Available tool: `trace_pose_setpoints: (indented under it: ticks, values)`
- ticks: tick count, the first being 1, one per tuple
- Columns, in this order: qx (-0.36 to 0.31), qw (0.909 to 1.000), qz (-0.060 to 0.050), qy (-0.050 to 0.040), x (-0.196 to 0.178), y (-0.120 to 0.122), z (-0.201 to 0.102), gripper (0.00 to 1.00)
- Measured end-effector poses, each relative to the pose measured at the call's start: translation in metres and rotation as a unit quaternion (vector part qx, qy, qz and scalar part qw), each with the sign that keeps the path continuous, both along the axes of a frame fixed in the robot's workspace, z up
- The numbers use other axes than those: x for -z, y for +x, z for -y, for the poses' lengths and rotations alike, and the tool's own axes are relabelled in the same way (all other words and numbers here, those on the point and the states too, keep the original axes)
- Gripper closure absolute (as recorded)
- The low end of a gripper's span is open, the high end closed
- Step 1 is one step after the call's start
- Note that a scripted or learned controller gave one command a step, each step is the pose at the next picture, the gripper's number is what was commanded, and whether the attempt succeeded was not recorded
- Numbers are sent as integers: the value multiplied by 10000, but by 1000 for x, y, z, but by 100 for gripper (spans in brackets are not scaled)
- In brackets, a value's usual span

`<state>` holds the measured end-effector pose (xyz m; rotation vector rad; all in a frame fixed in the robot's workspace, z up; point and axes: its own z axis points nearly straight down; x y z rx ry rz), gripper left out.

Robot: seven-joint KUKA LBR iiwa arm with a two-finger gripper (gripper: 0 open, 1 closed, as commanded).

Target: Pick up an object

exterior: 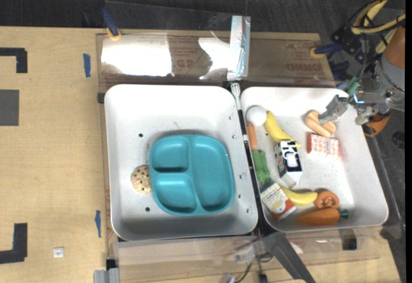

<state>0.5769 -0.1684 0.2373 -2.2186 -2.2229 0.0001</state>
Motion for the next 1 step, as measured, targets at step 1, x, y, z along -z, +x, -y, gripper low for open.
trace_pose_setpoints:
  ticks: [1]
  values:
    - [-517,9987,30,-17,-30,-1,7,0]
